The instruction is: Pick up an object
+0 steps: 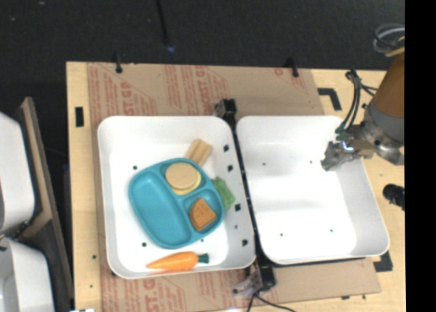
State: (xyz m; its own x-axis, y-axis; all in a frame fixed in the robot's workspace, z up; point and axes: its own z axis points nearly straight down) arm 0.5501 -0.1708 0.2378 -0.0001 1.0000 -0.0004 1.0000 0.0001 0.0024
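In the left bin (116, 140) lies a blue divided tray (157, 215) holding a round tan cookie (184, 176) and a brown waffle-like piece (203, 214). A tan wooden block (199, 150) rests at the tray's upper edge, a green leafy piece (225, 193) at its right side, and an orange carrot (176, 261) near the bin's front wall. My gripper (335, 155) hangs over the upper right corner of the right bin (300, 236), far from all these objects, with nothing seen between its fingers.
The arm, grey with an orange band (392, 92), comes in from the right edge. A black clip (225, 108) joins the two bins at the back, another (259, 278) at the front. Brown cardboard (170, 89) lies under the bins.
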